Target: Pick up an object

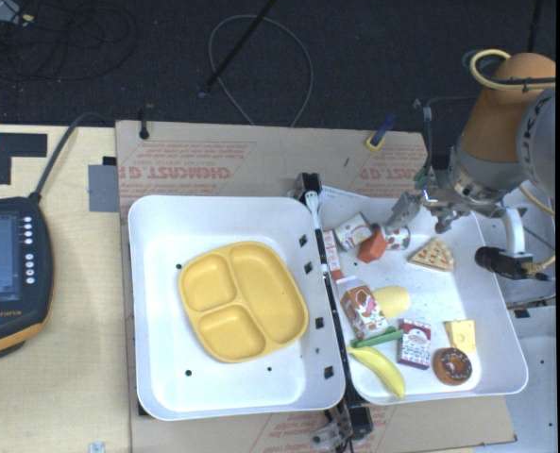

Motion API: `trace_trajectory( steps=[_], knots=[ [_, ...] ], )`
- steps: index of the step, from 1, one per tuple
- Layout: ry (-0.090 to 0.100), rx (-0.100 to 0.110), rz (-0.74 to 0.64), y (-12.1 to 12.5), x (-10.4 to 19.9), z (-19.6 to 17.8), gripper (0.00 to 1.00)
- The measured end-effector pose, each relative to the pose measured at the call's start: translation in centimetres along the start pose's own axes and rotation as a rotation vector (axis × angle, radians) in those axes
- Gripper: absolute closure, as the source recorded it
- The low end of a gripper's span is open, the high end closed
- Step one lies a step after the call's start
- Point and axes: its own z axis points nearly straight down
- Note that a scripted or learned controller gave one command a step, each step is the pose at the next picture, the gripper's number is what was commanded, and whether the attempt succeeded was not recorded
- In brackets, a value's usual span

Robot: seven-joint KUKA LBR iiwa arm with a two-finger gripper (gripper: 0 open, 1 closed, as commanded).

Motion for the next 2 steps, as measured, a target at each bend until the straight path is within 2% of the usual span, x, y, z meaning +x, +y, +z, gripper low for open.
trace_trajectory(
  steps=[1, 2],
  knots=[
    [0.005, 0.016, -0.003, -0.3, 4.1, 9.3, 0.00],
    [-0.006, 0.014, 0.000, -0.3, 5.8, 8.9, 0.00]
  ],
)
